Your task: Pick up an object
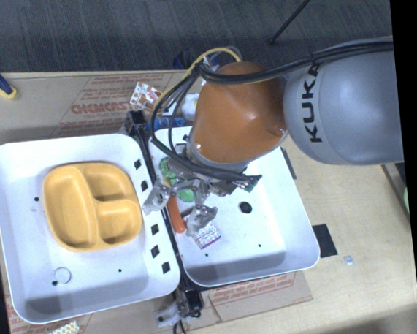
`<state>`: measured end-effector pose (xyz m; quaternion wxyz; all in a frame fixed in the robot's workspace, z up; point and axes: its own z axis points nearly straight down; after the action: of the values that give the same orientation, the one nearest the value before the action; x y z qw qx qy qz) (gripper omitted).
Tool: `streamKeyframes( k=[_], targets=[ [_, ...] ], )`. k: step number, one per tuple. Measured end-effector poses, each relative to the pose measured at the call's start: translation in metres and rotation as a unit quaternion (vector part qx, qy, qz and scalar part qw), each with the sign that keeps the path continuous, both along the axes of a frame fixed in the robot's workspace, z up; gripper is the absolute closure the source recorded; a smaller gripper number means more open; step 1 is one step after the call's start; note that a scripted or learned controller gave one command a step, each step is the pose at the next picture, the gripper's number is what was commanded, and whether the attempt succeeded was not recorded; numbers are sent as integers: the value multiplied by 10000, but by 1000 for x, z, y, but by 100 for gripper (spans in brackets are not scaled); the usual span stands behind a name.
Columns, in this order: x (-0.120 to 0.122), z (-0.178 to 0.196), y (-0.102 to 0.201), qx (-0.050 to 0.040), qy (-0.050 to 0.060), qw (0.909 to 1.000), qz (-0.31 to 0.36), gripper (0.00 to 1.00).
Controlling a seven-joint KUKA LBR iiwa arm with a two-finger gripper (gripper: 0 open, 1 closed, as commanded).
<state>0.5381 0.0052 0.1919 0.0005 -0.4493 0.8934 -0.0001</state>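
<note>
Camera view: gripper (185, 201) low in right bin (289, 243); fingers' state unclear; packet (207, 235) just nearer, carrot (177, 218) alongside.

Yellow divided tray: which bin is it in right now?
The yellow divided tray lies in the left bin, toward its upper middle, across the bins' shared wall from the gripper.
</note>
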Motion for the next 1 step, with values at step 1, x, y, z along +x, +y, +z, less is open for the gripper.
streamKeyframes(
  k=[1],
  targets=[
    [0, 0, 0, -1, 2, 10000, -2, 0]
  ],
)
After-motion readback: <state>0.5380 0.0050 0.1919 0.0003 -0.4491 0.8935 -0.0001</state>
